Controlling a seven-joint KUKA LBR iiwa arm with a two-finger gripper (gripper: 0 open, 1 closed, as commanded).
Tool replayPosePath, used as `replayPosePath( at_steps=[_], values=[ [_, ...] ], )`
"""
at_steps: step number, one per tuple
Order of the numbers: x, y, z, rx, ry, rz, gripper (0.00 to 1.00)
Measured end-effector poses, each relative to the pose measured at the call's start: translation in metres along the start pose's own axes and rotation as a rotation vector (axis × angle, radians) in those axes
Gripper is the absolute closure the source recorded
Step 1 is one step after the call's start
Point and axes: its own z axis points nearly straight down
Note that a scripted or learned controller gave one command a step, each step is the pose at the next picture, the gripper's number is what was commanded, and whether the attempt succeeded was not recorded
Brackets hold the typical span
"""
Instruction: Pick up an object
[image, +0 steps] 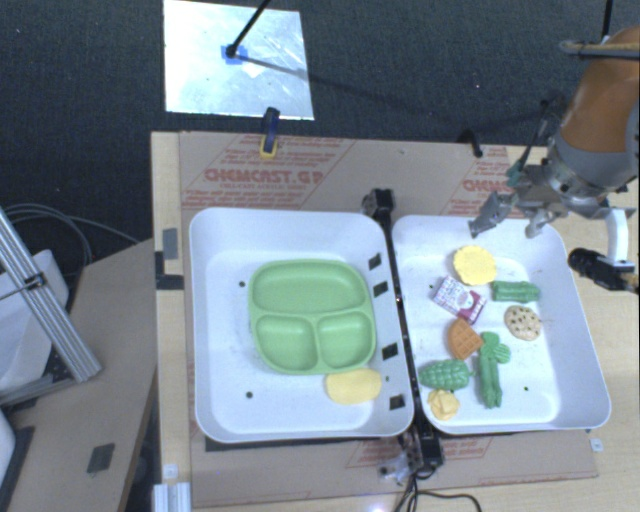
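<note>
1. Gripper (512, 214) hangs above the far edge of the right bin (575, 300), jaws spread and holding nothing.
2. The yellow disc (474, 265) lies nearest below it; a straight drop with the fingers straddling it looks best, clear of the pink packet (455, 297).
3. The arm's upper part is cut off, and the small toys are hard to identify.

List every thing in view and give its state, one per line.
gripper: open, above right bin's far edge, holding nothing
green tray: flat in left bin, compartments bare
yellow piece: left bin, against tray's near edge
yellow disc: flat, right bin
cookie: flat, right bin
pink packet: lying tilted
</note>
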Motion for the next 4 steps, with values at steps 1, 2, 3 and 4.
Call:
replayPosePath(
  at_steps=[1,2,3,4],
  values=[
    [-0.057,0.032,0.069,0.001,-0.003,0.005,0.00],
    [-0.067,0.034,0.154,-0.007,0.004,0.005,0.00],
    [-0.054,-0.013,0.146,-0.018,-0.005,0.004,0.00],
    [0.014,-0.069,0.092,0.000,0.002,-0.004,0.00]
  ],
)
